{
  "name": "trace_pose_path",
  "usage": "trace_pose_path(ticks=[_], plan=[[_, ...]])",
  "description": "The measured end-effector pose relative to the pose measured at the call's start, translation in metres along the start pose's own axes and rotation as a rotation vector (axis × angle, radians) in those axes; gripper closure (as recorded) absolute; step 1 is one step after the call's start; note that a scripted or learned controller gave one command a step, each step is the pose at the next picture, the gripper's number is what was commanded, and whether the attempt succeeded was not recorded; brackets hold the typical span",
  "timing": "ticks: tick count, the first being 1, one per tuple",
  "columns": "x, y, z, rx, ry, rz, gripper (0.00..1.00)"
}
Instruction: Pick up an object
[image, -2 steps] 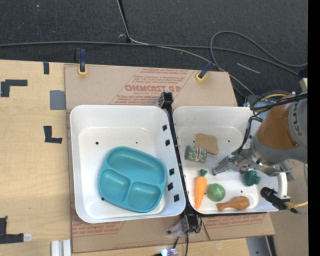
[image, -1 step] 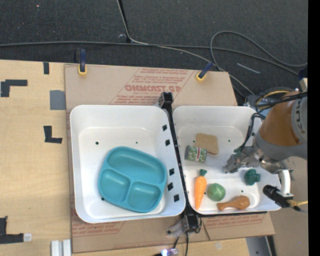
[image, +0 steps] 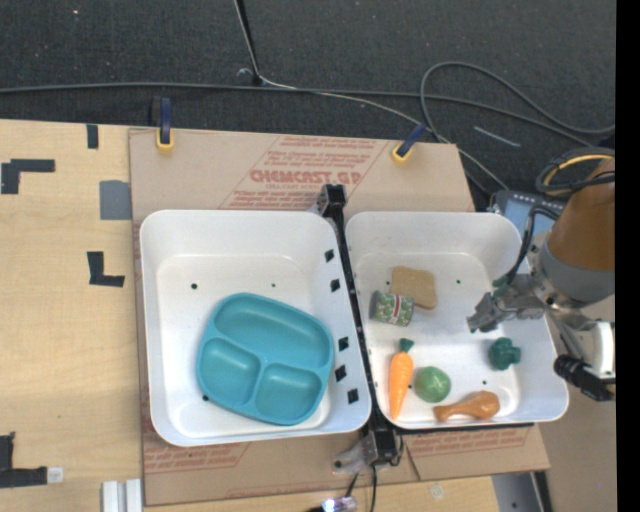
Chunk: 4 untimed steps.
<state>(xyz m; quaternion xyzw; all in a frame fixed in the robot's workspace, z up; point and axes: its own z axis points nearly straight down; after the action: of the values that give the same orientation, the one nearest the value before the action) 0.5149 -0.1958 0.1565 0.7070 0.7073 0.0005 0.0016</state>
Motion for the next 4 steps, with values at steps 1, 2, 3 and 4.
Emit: trace_pose_path(ticks=[1,2,3,4], plan=[[-0.001,-0.001,-0.042,0.000,0.000,-0.001,1.00],[-0.005,0.005,-0.103,-0.001,-0.001,-0.001,1.00],[0.051,0.002,-0.092,0.005,0.003,-0.005,1.00],[0.094,0.001,-0.083,0.005,0.002,-0.004,1.00]])
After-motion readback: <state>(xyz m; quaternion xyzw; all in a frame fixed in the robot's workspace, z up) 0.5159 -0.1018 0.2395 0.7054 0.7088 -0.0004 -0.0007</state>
